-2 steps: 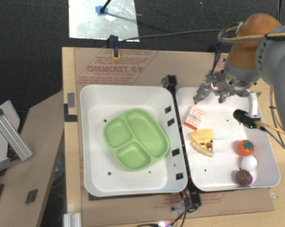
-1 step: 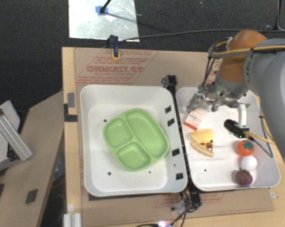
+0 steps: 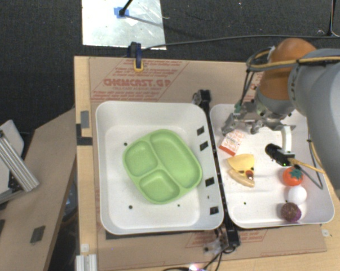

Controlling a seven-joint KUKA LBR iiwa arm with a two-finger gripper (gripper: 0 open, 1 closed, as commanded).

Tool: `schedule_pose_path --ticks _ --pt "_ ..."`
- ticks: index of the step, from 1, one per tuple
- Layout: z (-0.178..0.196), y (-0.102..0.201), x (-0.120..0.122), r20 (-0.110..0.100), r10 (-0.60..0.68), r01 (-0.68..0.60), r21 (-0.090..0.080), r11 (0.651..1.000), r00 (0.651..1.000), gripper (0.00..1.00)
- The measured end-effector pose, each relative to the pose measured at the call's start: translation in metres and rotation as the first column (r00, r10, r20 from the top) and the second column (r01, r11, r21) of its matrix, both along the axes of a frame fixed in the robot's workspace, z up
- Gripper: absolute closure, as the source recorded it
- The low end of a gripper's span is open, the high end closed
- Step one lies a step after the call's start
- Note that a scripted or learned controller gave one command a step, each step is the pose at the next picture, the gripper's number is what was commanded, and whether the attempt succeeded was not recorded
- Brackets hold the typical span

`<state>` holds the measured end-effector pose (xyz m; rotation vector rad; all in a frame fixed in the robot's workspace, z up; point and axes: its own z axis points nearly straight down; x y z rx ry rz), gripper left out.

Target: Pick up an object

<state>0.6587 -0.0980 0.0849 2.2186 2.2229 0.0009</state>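
Where the arm [image 3: 322, 89] reaches in over the right bin [image 3: 260, 208], you see the gripper [image 3: 242, 124] low over that bin's far left corner. Whether it is wide or closed, you cannot tell from this slant, and nothing is seen held in it.

Just on its near side lies a small red-and-white packet [image 3: 230, 143], close to the bin's left edge. It seems to touch the tip of the gripper, though the view is too coarse there to be sure.

Follow the left edge nearer and you find a yellow wedge [image 3: 242, 165] with a brown rim, about halfway down the bin and just apart from the packet.

Along the right edge three round things sit in a row toward the near right corner. First comes an orange-red tomato-like piece [image 3: 292, 176], then a white ball [image 3: 297, 195] touching it, then a dark purple ball [image 3: 290, 212] closest to the corner.

In the left bin [image 3: 116, 208] you have a green divided plate [image 3: 161, 165] lying flat at the middle, turned at a slant to the bin's edges, well apart from the gripper.
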Motion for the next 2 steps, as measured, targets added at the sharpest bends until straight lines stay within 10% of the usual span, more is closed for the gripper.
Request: schedule_pose_path --ticks 1,2 --pt "0.012 0.0 0.001 0.004 0.0 0.0 0.0 1.0 1.0 1.0" --pt "0.056 0.003 0.002 0.003 0.002 -0.002 0.0 1.0 1.0 1.0"
